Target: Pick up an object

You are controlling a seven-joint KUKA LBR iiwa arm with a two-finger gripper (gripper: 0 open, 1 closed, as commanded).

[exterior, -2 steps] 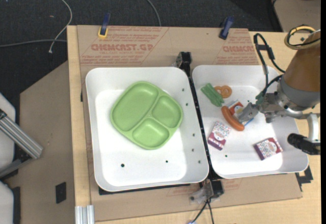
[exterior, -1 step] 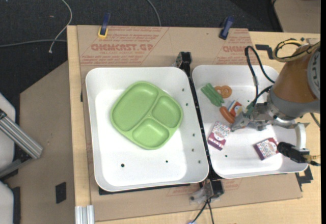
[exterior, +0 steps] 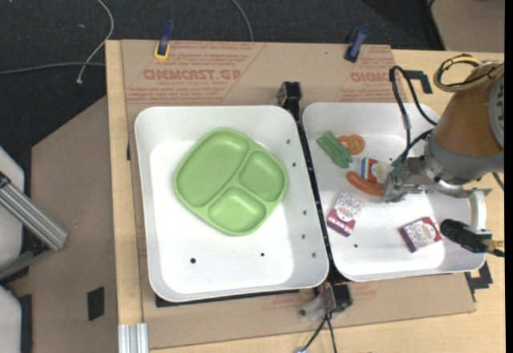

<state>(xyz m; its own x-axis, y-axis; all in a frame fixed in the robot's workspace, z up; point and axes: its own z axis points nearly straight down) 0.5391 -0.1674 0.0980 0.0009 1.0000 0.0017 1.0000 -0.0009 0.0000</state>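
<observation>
My gripper is down inside the right bin, near its middle. Its tip sits beside the right end of an orange sausage-shaped toy and a small red-and-blue carton; I cannot tell whether it touches them. A green toy and an orange ring-shaped piece lie toward the bin's far left. Nearer the front are a pink-and-white packet and, right of it, a purple packet. The arm's orange band hangs over the bin's right side.
The left bin holds a green divided plate. Black clamps join the bins at the back and front. Cables trail along the arm above the right bin's far rim. Cardboard lines the bench.
</observation>
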